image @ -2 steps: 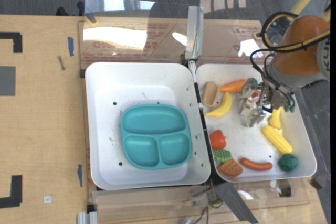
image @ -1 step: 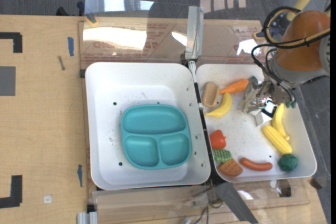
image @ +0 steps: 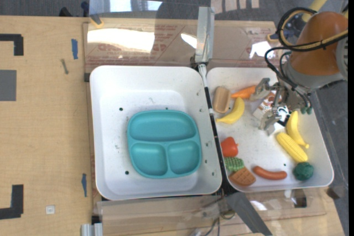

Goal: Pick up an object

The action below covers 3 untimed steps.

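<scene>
- The tool (image: pixel 269 110) hangs low in the right bin (image: pixel 321 143), among the toy food (carrot (image: pixel 244 92) and bananas nearby).
- Whether it grips anything cannot be told.
- Judged so, lifting remains undone.

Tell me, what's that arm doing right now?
End effector low in right bin, fingers unclear. Nothing seen held. Carrot and banana close beside it. Teal tray in left bin.

one fixed camera above the bench — slanted downward over both bins (image: pixel 105 119)
</scene>
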Tool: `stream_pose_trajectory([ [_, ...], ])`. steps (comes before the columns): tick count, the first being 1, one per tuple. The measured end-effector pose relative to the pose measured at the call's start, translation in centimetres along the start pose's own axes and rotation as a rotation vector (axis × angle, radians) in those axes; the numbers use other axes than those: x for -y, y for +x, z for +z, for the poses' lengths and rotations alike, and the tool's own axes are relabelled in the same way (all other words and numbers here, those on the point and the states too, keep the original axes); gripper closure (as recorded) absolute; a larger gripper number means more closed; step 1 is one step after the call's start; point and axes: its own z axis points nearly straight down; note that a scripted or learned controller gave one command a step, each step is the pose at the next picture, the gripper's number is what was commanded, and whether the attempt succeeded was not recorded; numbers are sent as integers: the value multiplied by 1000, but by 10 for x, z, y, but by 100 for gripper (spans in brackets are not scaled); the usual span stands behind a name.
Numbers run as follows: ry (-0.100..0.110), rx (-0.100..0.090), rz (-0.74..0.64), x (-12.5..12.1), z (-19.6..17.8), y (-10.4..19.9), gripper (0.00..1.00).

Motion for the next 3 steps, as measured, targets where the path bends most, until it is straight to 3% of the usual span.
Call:
stream_pose_trajectory([
  [1,0,-10,-184,-11,14,-12,0],
  [2,-3,-11,-84,-66,12,31,0],
  [3,-2,-13,30,-41,14,-26,0],
])
